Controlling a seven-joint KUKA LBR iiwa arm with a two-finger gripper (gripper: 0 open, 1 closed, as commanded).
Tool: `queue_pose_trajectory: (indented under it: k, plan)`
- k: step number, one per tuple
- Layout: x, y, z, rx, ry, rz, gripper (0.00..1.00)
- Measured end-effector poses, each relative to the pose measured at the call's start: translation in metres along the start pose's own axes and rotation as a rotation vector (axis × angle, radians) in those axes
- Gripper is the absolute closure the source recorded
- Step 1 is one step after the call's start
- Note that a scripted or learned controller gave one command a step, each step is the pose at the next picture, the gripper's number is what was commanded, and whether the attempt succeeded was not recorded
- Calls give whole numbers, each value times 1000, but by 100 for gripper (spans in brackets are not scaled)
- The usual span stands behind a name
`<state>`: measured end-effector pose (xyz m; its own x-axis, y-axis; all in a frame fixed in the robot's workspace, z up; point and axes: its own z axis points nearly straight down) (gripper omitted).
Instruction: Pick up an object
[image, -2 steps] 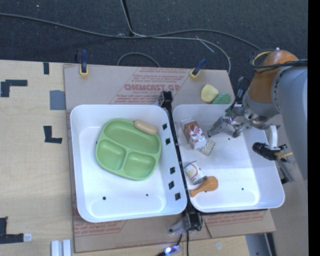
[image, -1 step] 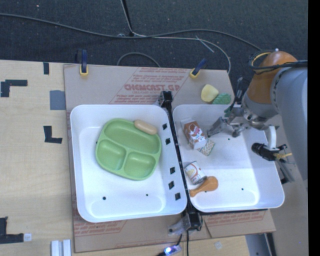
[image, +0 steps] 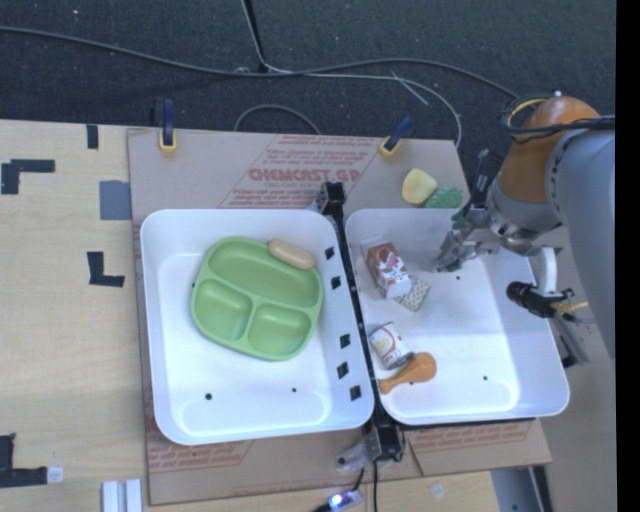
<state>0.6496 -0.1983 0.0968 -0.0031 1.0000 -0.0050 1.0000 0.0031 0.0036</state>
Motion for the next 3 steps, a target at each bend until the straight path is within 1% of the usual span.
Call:
queue_pose_trajectory:
  k: [1,2,3]
  plan:
    - [2,3,-64,-2,4,1,100]
    - [6,14,-115,-2,4,0,100]
    - [7,16,-161,-1,4,1,100]
